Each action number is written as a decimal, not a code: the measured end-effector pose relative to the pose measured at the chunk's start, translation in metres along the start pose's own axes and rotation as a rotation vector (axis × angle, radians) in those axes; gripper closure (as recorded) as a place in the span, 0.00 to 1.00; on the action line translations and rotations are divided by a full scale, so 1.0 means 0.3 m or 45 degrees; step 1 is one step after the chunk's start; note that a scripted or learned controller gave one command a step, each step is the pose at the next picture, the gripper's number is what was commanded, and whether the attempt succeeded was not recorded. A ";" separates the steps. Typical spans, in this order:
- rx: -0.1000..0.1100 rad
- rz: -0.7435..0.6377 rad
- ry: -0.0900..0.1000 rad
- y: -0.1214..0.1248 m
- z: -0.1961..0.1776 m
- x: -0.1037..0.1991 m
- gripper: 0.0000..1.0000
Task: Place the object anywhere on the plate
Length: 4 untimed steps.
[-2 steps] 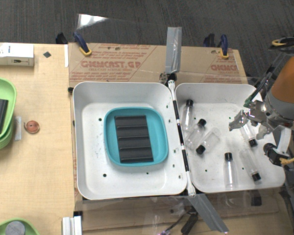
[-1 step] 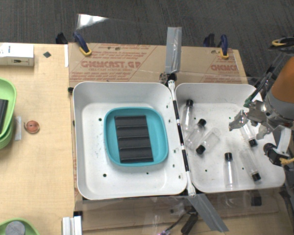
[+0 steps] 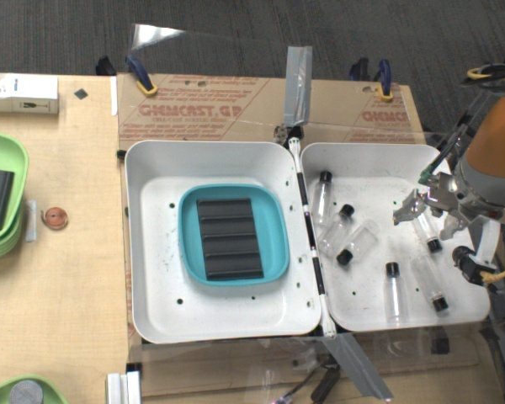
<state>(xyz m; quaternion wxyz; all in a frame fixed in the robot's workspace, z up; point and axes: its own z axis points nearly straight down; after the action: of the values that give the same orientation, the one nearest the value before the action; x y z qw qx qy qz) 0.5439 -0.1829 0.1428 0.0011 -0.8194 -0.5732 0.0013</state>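
A teal plate (image 3: pixel 189 225) lies in the middle of the left bin (image 3: pixel 151 301), and a black ridged block (image 3: pixel 229 238) rests flat on it. Several clear vials with black caps lie loose in the right bin (image 3: pixel 362 314), among them one (image 3: pixel 322 194) by the left wall, one (image 3: pixel 356 244) near the centre and one (image 3: pixel 393 289) towards the front. My gripper (image 3: pixel 414 210) hangs low over the right side of that bin, just above a vial (image 3: pixel 429 236). I cannot make out anything held in it.
The divider between the two bins (image 3: pixel 307 225) runs front to back. A green tray (image 3: pixel 4 194) sits at the bench's far left beside a small round orange piece (image 3: pixel 55 218). Cardboard (image 3: pixel 202 103) with clamps lies behind the bins.
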 end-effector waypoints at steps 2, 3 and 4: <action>0.000 0.000 0.000 0.000 0.000 0.000 0.00; 0.000 0.000 0.000 0.000 0.000 0.000 0.00; 0.000 0.000 0.000 0.000 0.000 0.000 0.00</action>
<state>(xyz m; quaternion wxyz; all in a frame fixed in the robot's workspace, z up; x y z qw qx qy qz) 0.5439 -0.1829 0.1428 0.0011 -0.8194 -0.5732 0.0013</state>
